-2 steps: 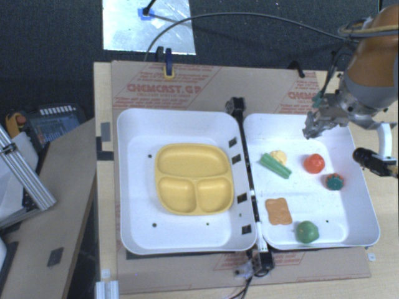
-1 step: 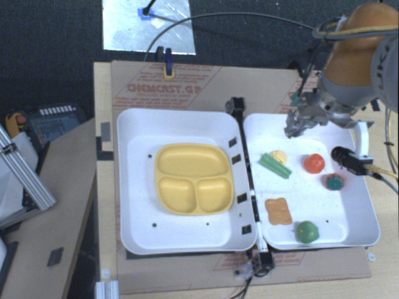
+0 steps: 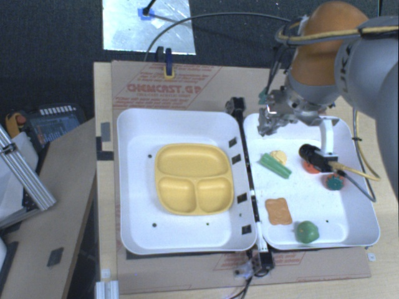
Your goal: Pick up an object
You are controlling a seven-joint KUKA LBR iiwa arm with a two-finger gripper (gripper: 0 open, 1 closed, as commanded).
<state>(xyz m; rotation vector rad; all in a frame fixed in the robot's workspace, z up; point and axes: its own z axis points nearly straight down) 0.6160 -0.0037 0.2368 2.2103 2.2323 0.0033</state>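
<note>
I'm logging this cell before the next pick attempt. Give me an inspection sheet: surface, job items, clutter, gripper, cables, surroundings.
Surface: left bin and right bin, both white, side by side on printed cardboard.
Job's things: all in the right bin: green stick next to a yellow piece, tan slab, green ball, teal piece, red piece partly hidden.
Clutter: yellow three-compartment plate in the left bin.
Grippers: gripper over the right bin's far left corner, with no item seen in it.
Cables: black cable arcs from the silver sheet toward the arm.
Surroundings: grey side table bearing an aluminium rail.
</note>
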